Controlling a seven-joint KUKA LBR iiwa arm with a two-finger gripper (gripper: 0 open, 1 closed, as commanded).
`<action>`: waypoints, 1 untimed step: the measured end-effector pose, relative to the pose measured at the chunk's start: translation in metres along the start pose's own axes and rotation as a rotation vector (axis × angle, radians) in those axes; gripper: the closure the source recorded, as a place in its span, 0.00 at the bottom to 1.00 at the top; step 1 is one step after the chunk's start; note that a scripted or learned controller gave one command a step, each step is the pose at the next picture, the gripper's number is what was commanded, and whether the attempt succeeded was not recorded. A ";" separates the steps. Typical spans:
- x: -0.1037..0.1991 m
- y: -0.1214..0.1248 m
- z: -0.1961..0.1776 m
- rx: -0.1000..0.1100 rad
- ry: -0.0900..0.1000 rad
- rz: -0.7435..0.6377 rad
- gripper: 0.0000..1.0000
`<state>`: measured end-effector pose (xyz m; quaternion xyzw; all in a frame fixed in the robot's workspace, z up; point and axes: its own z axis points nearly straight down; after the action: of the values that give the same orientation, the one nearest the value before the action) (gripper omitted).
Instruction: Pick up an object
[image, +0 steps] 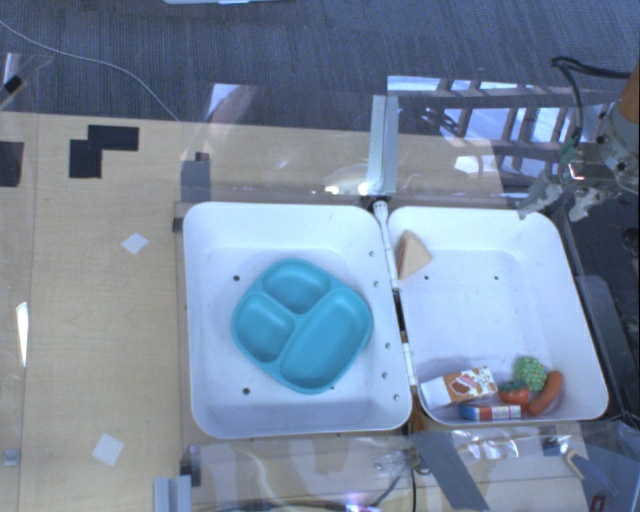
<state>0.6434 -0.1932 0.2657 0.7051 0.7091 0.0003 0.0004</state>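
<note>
My gripper (556, 202) hangs over the far right corner of the right bin (500, 290), open, with nothing between its fingers. A tan wedge (410, 253) lies against that bin's left wall near the back. In the bin's front right corner sit a small orange and white carton (470, 384), a red and blue tube (490, 411), a green leafy piece (530, 373), a small red piece (513, 395) and an orange sausage shape (546, 393). All of them are well apart from the gripper.
A blue divided plate (303, 325) lies in the middle of the left bin (210, 260). A metal post (383, 140) stands behind the wall between the two bins. A metal frame (500, 115) runs behind the right bin.
</note>
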 end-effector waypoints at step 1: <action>-0.013 -0.112 0.130 0.002 0.001 -0.005 0.00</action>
<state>0.5311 -0.2064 0.1356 0.7032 0.7110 -0.0001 -0.0009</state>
